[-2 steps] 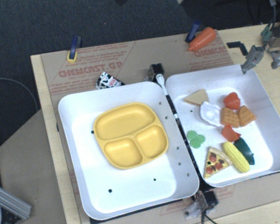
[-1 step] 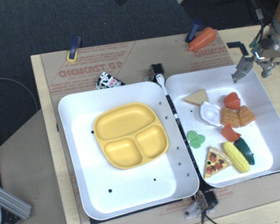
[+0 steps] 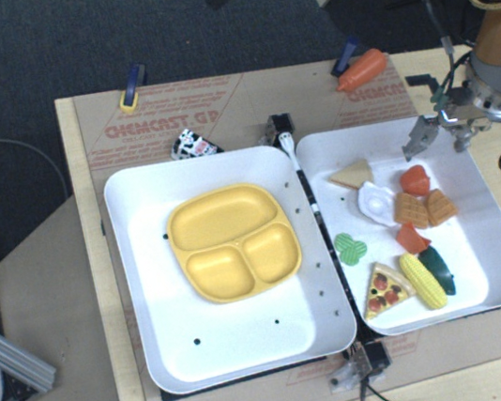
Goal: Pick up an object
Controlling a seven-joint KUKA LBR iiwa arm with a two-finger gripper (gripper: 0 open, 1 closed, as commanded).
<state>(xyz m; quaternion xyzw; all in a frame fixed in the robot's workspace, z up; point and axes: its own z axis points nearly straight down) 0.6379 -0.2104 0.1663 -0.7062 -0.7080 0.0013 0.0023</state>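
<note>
An overhead, slanted view of a wooden bench [image 3: 243, 101] holding two shallow white bins side by side.

The left bin [image 3: 159, 334] holds a yellow divided plate [image 3: 233, 240] with three compartments, one large across the top and two smaller below. The plate sits near the middle of the bin, slightly tilted, and nothing lies in its compartments.

The right bin [image 3: 495, 239] holds a cluster of toy foods. Near its top left lies a tan wedge of bread [image 3: 351, 175]. Just below that is a white fried egg [image 3: 375, 202]. To the egg's right is a red tomato [image 3: 414, 180], and touching it from below are two brown waffle-like pieces [image 3: 425, 209]. A small red piece [image 3: 411, 238] lies just under them. At the bin's left side sits a green leafy piece [image 3: 350, 248]. Along the lower edge are a pizza slice [image 3: 385, 289], a yellow corn cob [image 3: 423, 279] and a dark green vegetable [image 3: 439, 270], the last two touching side by side.

The gripper [image 3: 437, 135] hangs over the right bin's upper right corner, above and to the right of the tomato and apart from it. Its two fingers are spread, with nothing between them.

Outside the bins, an orange carrot [image 3: 362, 69] lies on the bench above the right bin. A small black-and-white toy [image 3: 194, 144] rests just above the left bin, and a blue-and-yellow clamp [image 3: 130, 89] grips the bench's far edge.
</note>
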